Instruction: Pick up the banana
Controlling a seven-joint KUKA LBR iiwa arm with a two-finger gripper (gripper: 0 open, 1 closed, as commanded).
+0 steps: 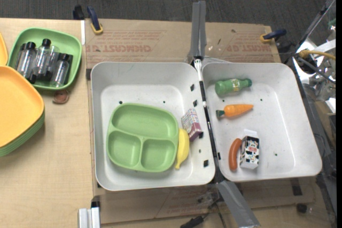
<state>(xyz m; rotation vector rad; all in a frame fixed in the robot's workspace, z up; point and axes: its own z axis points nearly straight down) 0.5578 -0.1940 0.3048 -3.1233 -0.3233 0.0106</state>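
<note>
The yellow banana (183, 148) lies in the left bin (107, 83), tucked against the right rim of a green divided plate (141, 138). Its length runs roughly front to back. A small pink-and-white packet (192, 123) rests just above the banana's upper end, near the divider between the bins.
The right bin (283, 93) holds a green bottle (232, 86), a toy carrot (235, 110), a sausage (234, 154) and a small milk carton (249, 152). On the bench's left stand a green tray of dark bottles (45, 59) and stacked orange plates (16, 109).
</note>
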